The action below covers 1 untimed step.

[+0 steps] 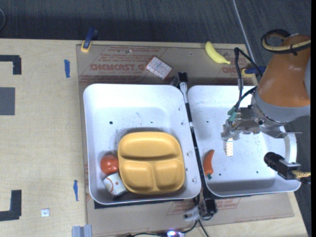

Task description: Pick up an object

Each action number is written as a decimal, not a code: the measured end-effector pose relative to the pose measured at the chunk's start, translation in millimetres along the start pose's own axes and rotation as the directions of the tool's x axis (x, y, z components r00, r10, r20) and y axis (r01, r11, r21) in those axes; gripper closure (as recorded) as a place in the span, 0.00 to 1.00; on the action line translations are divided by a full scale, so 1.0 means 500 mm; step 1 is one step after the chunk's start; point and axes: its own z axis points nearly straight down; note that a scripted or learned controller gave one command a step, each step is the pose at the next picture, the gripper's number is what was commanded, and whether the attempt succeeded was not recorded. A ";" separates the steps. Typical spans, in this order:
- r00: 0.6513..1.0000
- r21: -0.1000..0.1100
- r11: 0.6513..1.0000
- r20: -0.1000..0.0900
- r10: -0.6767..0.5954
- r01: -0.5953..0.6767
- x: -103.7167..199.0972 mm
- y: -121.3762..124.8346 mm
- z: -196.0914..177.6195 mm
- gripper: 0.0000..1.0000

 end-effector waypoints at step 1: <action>1.000 0.000 1.000 -0.001 -0.002 0.002 0.170 -0.024 0.016 1.00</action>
